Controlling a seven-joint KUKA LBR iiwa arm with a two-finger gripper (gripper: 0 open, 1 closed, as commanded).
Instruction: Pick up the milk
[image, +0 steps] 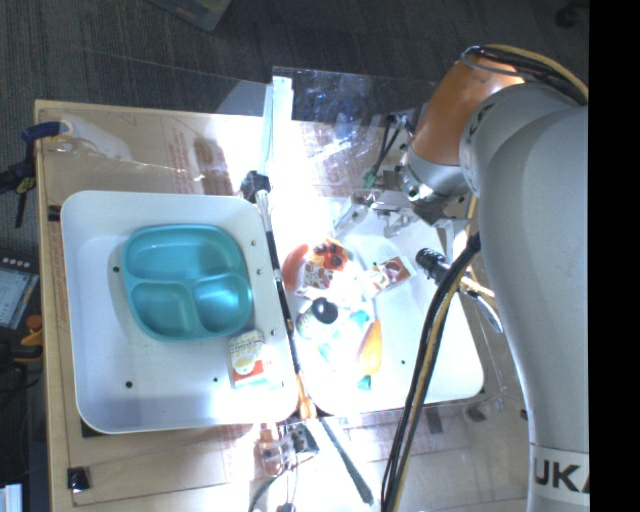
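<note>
- The big grey arm (530, 290) comes in from the right side and bends over the right bin (440, 370).
- Its orange band (450, 110) sits near the far right corner of that bin, just above the wrist.
- The wrist points down and to the left, toward the far edge of the right bin.
- The tool (375, 205) hangs over the far part of the right bin. The light there is very bright, so I cannot tell if it is released or clenched, and I see nothing in it.
- Black cables (430, 330) run from the arm down across the right bin toward the near edge of the surface (150, 140).
- The milk (247, 358) is a small carton with a red bottom. It lies in the left bin (90, 330), near that bin's near right corner, well apart from the tool.
- A teal plate (190, 278) with three sections lies in the middle of the left bin. The milk is just beside the plate's near right corner.
- The right bin holds a bunch of small toys close together in its middle.
- Among them are a red round thing (295, 265), a dark round thing (323, 310), a brown packet (393, 272) and an orange carrot-like thing (370, 345).
- The bright glare makes the other small things in that bin too hard to name.
- The two bins sit side by side on the surface, with their inner edges touching.
</note>
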